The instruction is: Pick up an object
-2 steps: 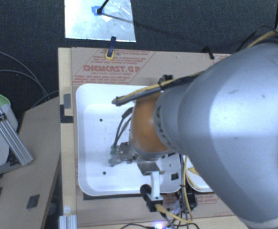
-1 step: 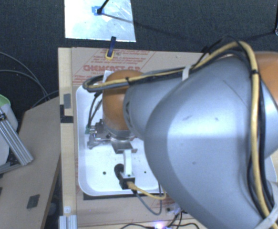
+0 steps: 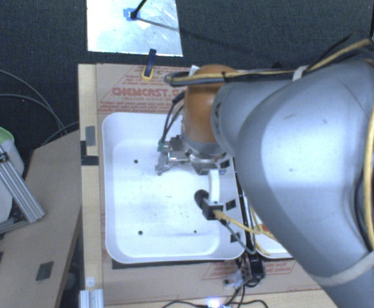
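Observation:
My gripper [image 3: 166, 158] hangs over the left white bin [image 3: 126, 201], near the middle of its far half, with its grey metal end low above the floor. The orange band and grey wrist [image 3: 203, 117] rise right behind it. Only a few small dark dots [image 3: 136, 162] mark the bin floor I can see. The bulk of the arm [image 3: 302, 172] covers the bin's right side and nearly all of the right bin, of which a sliver [image 3: 273, 244] shows at the bottom.
Both bins rest on a brown cardboard sheet [image 3: 132, 95]. A small blue and yellow item [image 3: 149, 65] lies at its far edge, below a shiny sheet [image 3: 134, 18]. An aluminium frame [image 3: 10, 172] stands at the left. Cables [image 3: 244, 276] bunch at the front.

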{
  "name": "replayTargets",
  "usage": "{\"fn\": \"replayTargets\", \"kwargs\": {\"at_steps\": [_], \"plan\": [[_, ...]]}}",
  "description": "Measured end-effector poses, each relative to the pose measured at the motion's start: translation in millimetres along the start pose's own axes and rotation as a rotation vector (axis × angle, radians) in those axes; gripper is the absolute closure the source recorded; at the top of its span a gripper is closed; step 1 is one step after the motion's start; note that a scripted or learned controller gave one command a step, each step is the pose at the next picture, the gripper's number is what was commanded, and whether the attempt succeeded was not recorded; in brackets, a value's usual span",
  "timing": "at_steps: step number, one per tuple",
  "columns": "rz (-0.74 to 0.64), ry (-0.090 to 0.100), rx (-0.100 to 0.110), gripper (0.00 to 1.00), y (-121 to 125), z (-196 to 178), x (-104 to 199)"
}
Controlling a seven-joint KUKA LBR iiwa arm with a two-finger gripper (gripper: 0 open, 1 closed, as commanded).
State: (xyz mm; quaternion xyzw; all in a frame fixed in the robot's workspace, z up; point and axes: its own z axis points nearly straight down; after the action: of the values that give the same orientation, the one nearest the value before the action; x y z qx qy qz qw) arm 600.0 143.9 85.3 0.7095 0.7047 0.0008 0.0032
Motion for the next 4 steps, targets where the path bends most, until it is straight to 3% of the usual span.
{"fn": "replayTargets", "kwargs": {"at_steps": [1, 2, 3, 4], "plan": [[-0.011, 0.005, -0.001, 0.0, 54.7, -0.1, 12.6], [-0.002, 0.002, -0.007, 0.0, 72.8, -106.7, -69.7], [-0.021, 0.011, -0.011, 0.0, 70.3, -224.0, 44.2], [-0.013, 0.008, -0.009, 0.0, 70.8, -336.7, 42.9]]}}
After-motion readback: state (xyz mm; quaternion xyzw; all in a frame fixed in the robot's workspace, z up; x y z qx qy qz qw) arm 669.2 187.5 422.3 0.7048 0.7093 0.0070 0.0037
